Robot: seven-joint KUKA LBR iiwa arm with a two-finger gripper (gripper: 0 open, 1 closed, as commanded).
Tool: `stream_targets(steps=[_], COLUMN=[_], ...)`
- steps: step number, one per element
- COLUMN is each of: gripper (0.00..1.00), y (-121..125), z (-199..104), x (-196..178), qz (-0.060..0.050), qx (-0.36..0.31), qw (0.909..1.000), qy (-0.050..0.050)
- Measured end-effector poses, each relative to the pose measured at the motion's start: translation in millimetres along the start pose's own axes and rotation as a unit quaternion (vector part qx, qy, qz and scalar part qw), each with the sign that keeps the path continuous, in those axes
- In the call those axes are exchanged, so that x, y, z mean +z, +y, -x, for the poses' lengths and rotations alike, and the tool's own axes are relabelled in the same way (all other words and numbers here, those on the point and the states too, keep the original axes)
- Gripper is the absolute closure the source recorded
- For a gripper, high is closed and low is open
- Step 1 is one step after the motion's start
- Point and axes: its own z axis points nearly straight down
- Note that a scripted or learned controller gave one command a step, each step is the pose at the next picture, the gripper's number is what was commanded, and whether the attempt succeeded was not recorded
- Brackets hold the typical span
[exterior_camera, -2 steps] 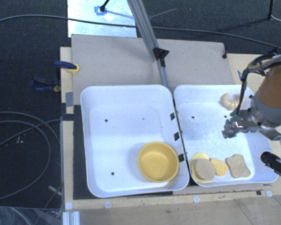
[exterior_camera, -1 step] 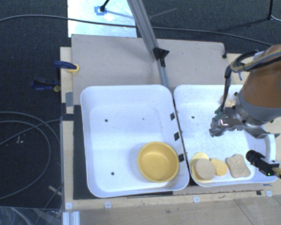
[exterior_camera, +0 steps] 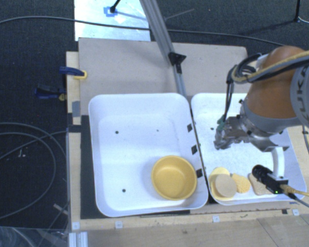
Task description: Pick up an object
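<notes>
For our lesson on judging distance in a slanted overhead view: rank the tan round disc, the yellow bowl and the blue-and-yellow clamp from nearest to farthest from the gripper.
Measured from the gripper in the right bin:
1. Tan round disc, right bin's front corner, just below the gripper.
2. Yellow bowl, left bin's front right.
3. Blue-and-yellow clamp, bench's far left edge.

Both bins are plain white, the left one holding a yellow bowl. By the right bin's near edge lie tan and yellow pieces. The arm is grey and orange.
</notes>
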Motion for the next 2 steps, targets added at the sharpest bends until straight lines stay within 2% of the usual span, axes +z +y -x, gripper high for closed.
stream_targets(steps=[2], gripper=[1.0], y=[-16], z=[-110], x=[14], qz=[-0.001], qx=[0.0], qw=[1.0], qy=[0.0])
